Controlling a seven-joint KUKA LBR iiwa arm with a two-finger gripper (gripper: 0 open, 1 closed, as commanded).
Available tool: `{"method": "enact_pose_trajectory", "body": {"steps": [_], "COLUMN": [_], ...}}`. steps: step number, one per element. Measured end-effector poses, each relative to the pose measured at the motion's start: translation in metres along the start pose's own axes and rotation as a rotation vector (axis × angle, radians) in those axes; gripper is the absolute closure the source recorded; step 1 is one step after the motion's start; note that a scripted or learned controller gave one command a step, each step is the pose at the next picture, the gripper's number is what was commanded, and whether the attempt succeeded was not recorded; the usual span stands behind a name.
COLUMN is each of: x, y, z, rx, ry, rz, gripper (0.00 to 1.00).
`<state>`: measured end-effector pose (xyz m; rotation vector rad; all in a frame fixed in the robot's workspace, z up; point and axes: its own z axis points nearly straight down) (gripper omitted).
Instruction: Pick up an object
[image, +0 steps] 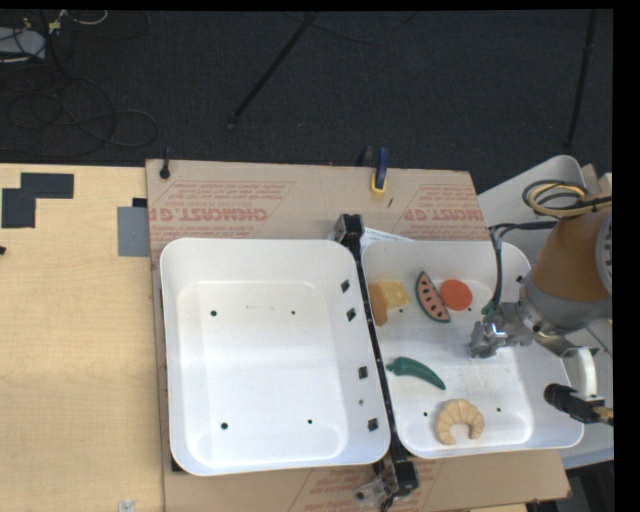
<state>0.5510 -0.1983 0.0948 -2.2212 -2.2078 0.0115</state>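
Five toys lie left of your gripper (487, 338) in the right bin (545, 425); its grip state can't be made out.

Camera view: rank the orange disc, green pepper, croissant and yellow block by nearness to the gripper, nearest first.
From the gripper:
1. Orange disc, up-left of it.
2. Green pepper, lower left.
3. Croissant, near the bin's front; close to the pepper's distance.
4. Yellow block, by the divider.
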Motion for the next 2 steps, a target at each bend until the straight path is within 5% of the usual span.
{"method": "enact_pose_trajectory", "body": {"steps": [1, 2], "x": [0.056, 0.071], "y": [0.088, 0.092], "z": [0.007, 0.006], "rx": [-0.014, -0.011], "ry": [0.0, -0.001], "rz": [-0.013, -0.008], "gripper": [1.0, 1.0]}}
